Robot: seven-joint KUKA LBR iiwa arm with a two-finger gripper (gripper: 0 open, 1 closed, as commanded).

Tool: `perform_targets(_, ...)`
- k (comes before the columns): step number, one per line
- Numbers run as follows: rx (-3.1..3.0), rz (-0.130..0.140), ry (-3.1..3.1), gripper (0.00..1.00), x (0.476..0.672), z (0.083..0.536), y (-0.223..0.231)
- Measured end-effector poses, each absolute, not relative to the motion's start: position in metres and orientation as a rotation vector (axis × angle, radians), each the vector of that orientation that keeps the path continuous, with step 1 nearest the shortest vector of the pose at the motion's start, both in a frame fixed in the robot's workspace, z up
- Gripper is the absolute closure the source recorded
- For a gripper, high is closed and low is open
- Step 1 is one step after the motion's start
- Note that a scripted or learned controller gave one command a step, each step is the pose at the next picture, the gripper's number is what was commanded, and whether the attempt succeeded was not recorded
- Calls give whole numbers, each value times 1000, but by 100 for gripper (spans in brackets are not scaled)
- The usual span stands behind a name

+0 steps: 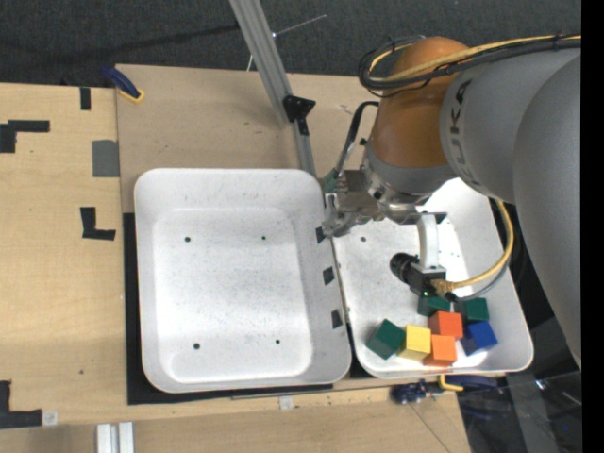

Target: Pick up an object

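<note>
- Well left of the left bin (143,253), on the bench (57,281): black tape marks (92,225) and a grey patch (106,157).
- Beyond the left bin's far left corner: a small blue and yellow object (124,82), too small to name.
- Inside the left bin: speckled white floor with four dark dots.
- Behind the left bin's far right corner: a slanted grey metal pole (264,45) carrying a black clamp (298,109), running down to the rim there.
- Over the left bin's right rim, toward its far end: the gripper (338,217), tucked beneath the orange band (415,111) of the arm (528,111). Mostly hidden by the wrist, so cannot tell whether spread or closed.
- Touching the left bin's right wall: the right bin (524,352), with its far half covered by the arm.
- Right of the left bin's near right corner, inside the right bin: a cluster of cubes packed together, apart from the gripper. In order: dark green cube (385,338), yellow cube (416,340), orange cube (442,349), red-orange cube (447,324), green cube (476,308), blue cube (480,336).
- Behind the red-orange cube: one small green piece (435,303), partly hidden and hard to make out.
- Just below the left bin's near right corner, at the bench edge: a blue object (415,394), blurred.
</note>
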State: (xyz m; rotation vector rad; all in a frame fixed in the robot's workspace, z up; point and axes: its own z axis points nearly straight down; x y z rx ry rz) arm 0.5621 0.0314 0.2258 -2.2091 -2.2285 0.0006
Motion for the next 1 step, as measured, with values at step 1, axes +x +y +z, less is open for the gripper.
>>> perform_targets(1, -2210, 1, -2229, 100, 556, 227, 86)
